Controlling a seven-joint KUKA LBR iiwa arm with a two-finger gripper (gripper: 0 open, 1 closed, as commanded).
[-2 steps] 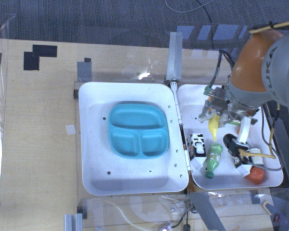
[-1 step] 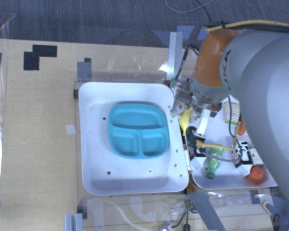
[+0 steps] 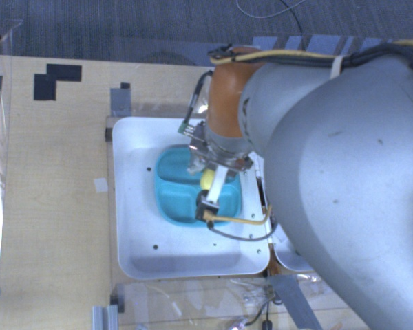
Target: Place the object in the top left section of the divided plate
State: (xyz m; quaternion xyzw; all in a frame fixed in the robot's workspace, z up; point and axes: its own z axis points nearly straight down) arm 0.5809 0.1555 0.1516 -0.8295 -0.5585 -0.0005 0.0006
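Left white bin [image 3: 134, 184]: turquoise divided plate [image 3: 171, 196] lies flat near its middle. We note one small yellow object [image 3: 206, 179], rounded, glossy and plain in colour, partly hidden. It sits over the plate's upper middle, close under the gripper [image 3: 205, 163]. We cannot tell whether it touches the plate. Whether the gripper is apart, together or clamped on it, we cannot tell. The grey arm [image 3: 330, 150] covers the bench's right side.

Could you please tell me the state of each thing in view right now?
gripper: low over the divided plate.
divided plate: flat in the left bin, partly hidden by the gripper.
yellow object: at the gripper, over the divided plate; whether held, unclear.
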